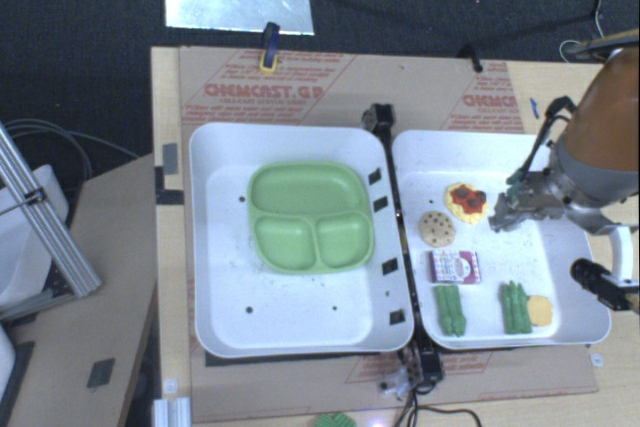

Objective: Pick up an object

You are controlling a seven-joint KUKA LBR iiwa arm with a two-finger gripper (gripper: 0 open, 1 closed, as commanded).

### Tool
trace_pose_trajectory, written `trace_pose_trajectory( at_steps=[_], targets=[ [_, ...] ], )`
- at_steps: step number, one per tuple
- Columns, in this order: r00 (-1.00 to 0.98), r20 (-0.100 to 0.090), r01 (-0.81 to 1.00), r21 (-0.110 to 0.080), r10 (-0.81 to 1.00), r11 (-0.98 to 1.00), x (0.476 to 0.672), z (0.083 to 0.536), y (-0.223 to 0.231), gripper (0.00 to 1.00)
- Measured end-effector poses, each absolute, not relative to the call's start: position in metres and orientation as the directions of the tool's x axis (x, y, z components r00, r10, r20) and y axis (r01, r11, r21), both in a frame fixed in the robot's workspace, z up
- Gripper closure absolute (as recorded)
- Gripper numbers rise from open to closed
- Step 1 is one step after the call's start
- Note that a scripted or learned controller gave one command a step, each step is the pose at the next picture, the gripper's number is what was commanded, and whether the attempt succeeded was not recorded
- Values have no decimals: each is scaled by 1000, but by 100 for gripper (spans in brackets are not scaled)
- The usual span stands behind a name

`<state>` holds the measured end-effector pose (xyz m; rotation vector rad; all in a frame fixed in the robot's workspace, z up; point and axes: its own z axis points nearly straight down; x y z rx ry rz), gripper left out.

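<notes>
White bins: two, side by side on the bench [330,75]. Left bin [215,315] holds one green tray [308,217] with three compartments, near its centre.

Right bin [590,325] holds six small items, taken here as the pick candidates. Landmark: the cookie [436,228], round, tan with dark chips, on the bin's left side.
- Pizza piece [465,200], yellow with red topping: one, just up-right of the cookie.
- Carton [454,266], small, pink and white: one, just below the cookie. It has print on its face, too small to read.
- Green bundles: two. One [450,309] lies below the cookie, past the carton; the other [514,307] lies down-right of the cookie.
- Yellow round piece [540,311]: one, touching the right side of the second bundle.

Gripper [505,213]: right of the cookie, just beside the pizza piece, low over the bin floor. Fingers are dark and foreshortened; cannot tell whether apart or together. Nothing seen between them. Contact with the pizza piece cannot be judged.

Writing: the cardboard sheet [260,85] under the bins carries red print "CHEMCAST GP", above and left of the cookie, repeated partly at the sheet's upper right.
</notes>
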<state>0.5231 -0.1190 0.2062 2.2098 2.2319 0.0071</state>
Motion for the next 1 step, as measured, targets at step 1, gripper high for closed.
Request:
trace_pose_trajectory(
  at_steps=[1],
  targets=[
    [-13,4,1000,0,1000,13,486,218,-36,100]
  ],
)
